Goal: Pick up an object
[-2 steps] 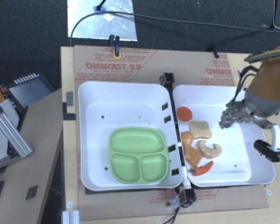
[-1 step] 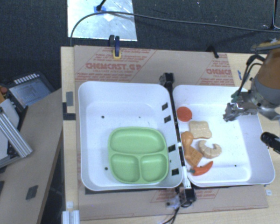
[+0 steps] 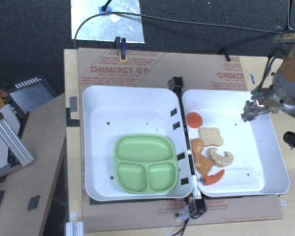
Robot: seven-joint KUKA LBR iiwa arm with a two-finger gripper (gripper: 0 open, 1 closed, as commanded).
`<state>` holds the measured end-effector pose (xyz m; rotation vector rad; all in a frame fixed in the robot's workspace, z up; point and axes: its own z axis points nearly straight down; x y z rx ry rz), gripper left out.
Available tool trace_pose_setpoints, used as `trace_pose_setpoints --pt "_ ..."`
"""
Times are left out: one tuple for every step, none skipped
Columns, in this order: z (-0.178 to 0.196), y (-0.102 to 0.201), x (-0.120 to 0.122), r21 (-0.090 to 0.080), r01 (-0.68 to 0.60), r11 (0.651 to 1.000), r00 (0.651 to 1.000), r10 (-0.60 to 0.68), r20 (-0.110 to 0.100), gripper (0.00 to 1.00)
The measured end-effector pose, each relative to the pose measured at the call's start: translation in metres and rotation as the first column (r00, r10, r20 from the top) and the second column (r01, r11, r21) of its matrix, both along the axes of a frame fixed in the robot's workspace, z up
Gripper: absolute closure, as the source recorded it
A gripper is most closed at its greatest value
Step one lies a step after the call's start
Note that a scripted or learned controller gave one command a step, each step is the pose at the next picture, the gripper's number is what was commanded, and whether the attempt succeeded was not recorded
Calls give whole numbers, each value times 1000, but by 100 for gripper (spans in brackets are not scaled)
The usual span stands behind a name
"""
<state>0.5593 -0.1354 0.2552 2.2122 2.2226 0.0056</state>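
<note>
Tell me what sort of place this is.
Likely a robotics lab bench for pick-up trials: two white bins on a board, toy food in the right one, a green tray in the left, the gripper above.

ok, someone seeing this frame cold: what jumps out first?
Probably the green divided tray, sitting alone in the left bin toward its near edge. Next, the cluster of toy food along the inner side of the right bin: an orange-red disc, a toast slice, a shrimp and a red pepper. The end effector hangs over that bin's far right edge, away from the food.
</note>
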Motion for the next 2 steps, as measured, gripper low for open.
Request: trace_pose_setpoints --pt "-15 54 -9 3 -4 1000 1000 4 -6 100" --pt "-8 110 -12 4 -6 1000 1000 6 -5 100"
